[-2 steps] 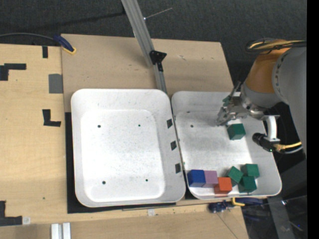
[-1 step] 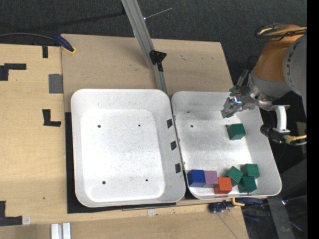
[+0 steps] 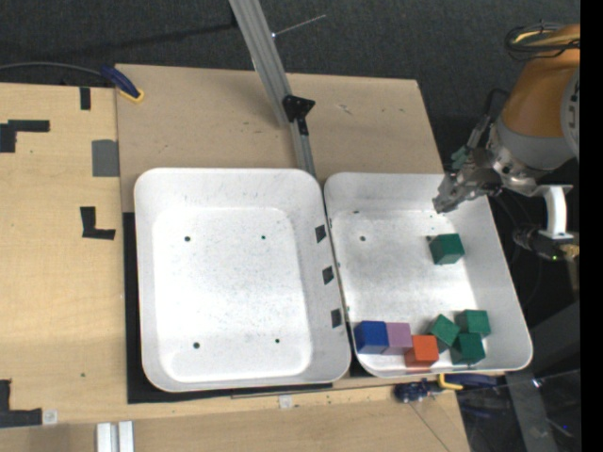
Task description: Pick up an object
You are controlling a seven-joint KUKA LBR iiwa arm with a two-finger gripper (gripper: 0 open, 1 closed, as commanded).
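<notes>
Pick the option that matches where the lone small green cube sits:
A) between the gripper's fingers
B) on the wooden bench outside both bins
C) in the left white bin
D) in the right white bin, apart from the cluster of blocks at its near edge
D: the lone small green cube rests on the floor of the right white bin, apart from the cluster of blocks along its near edge, with the gripper above it in the picture.

- The arm [image 3: 545,102], up and to the right of the gripper [image 3: 453,196], is cut off by the frame's right edge.
- The gripper's fingertips are too small and dark to tell whether they stand apart or together.
- Far below the gripper, green blocks [image 3: 462,334] crowd the right bin's [image 3: 396,196] near corner, partly hiding one another.
- The metal pole [image 3: 264,45], up and left of the gripper, runs off the top edge.
</notes>
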